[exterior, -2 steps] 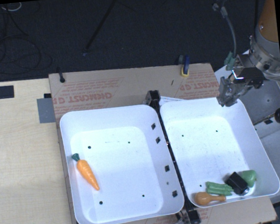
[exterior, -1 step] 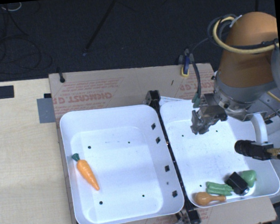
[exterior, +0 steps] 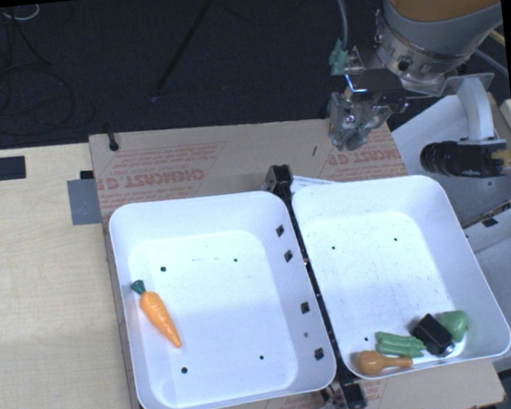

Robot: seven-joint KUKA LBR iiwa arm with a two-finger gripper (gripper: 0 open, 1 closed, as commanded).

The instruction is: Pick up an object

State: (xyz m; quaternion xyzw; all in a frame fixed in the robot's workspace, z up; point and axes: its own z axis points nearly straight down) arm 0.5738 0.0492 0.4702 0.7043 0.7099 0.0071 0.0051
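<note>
One orange carrot point(exterior: 159, 318) lies in my left bin point(exterior: 193, 217); gripper point(exterior: 353, 129) blurred, grip unreadable.

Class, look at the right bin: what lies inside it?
In the right bin, near corner: a tan pear-shaped item, green pieces and a black block. The block covers part of the green.

Pale wooden bench point(exterior: 39, 315), dark cable-strewn floor point(exterior: 129, 57) behind.
</note>
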